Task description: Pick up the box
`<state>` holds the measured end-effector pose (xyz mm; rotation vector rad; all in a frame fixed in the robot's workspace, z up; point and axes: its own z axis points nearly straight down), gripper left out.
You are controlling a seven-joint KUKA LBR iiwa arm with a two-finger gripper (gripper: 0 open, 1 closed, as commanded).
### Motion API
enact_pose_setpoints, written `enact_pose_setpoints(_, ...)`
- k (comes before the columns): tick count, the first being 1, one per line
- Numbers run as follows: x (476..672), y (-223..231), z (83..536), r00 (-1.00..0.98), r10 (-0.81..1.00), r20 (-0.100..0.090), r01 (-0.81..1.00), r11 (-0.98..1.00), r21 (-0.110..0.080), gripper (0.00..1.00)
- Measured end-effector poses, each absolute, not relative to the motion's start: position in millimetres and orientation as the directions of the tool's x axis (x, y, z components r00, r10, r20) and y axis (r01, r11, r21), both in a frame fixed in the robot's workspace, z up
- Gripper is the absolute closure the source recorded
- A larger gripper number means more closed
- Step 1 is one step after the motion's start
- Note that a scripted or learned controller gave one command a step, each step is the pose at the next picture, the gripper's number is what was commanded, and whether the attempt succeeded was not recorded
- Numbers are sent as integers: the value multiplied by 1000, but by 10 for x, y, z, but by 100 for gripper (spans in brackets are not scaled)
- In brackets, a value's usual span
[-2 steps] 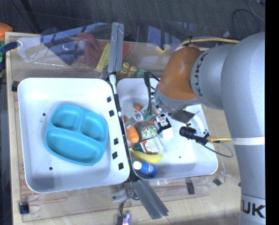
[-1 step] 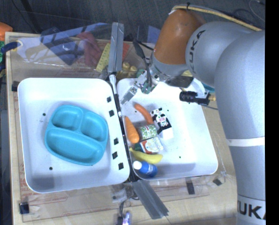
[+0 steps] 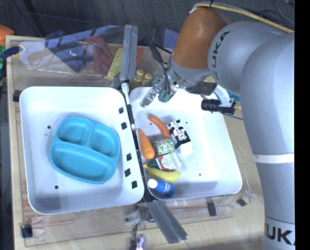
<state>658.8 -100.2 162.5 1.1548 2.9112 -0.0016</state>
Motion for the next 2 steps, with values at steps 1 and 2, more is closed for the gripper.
enact_pose_setpoints(1,6588,-1000,1625,-728,685,-9,685,728,3,0)
enact_pose_setpoints(2,6598,-1001,1734,-731,682,-14,682,731,4,100)
